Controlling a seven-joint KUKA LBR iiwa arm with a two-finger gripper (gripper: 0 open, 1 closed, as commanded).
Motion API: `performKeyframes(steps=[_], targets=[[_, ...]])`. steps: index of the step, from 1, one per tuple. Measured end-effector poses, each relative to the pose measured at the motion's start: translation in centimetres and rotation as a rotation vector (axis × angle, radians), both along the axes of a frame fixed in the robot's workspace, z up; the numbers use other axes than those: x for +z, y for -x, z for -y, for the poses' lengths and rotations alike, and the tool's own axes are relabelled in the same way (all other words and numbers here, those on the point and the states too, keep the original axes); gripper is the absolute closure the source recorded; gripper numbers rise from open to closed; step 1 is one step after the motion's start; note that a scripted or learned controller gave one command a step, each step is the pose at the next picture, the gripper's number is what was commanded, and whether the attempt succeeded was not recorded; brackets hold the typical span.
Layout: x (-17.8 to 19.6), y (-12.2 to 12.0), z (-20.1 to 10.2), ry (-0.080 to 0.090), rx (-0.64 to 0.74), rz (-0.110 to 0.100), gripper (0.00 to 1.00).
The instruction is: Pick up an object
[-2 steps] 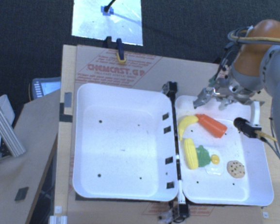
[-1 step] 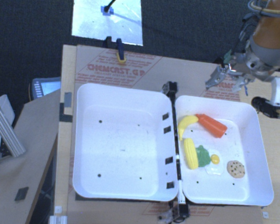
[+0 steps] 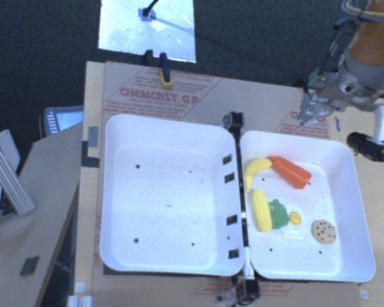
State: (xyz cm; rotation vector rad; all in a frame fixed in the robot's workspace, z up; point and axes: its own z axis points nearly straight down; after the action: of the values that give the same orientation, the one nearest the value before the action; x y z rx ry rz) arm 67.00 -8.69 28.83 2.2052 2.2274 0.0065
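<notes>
Hovering at upper right beyond the right bin point(image 3: 357, 217), the gripper point(image 3: 310, 116) has jaws too blurred to judge, while a banana point(image 3: 256, 168), carrot point(image 3: 289, 171), corn point(image 3: 261, 210), egg point(image 3: 294, 219) and cookie point(image 3: 323, 231) lie inside it.

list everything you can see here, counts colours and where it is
bins: 2, white, side by side on the bench
banana: 1, yellow, right bin, near its left wall
carrot: 1, orange, right bin, just right of the banana
corn cob: 1, yellow, right bin, below the banana
leafy green piece: 1, green, right bin, against the corn cob's right side
fried egg: 1, white with yellow yolk, right bin, right of the green piece
cookie: 1, tan with dark chips, right bin, towards its right wall
cardboard sheet: 1, brown with red print, under both bins
clamp: 1, blue and yellow, at the cardboard's far edge
arm: 1, grey with orange band, upper right
gripper: 1, metal, above the cardboard beyond the right bin
</notes>
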Motion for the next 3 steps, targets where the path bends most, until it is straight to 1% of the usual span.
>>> performKeyframes(steps=[1, 2, 3], targets=[[10.7, 0.0, -5.7, -0.004, 0.001, 0.007, 1.00], [9.0, 3.4, -12.5, -0.005, 0.001, -0.008, 1.00], [9.7, 6.1, -18.5, -0.005, 0.001, -0.006, 1.00]])
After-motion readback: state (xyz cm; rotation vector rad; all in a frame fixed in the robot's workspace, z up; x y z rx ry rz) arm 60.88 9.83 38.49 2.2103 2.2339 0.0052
